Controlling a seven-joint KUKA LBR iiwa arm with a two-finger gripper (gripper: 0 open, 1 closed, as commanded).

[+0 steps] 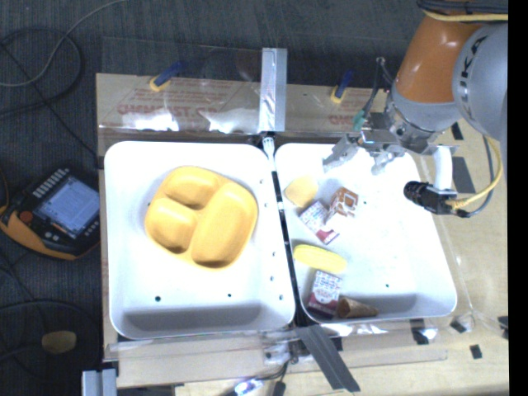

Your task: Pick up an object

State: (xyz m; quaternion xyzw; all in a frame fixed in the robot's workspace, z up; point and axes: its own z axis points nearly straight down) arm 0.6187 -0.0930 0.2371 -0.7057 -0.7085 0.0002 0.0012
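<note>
Right bin (412, 246): packets (330, 209) below open fingers (340, 153).

I see open white floor across the right bin's (412, 254) middle and far right. Its left side is crowded: yellow pieces (301, 191), small packets (328, 213) and a brown cone (355, 308) near the divider (280, 221).

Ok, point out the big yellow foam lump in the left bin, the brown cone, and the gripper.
big yellow foam lump (200, 215), camera view, its top.
brown cone (356, 308), camera view, mid-body.
gripper (356, 158), camera view, between its spread fingertips.
</note>
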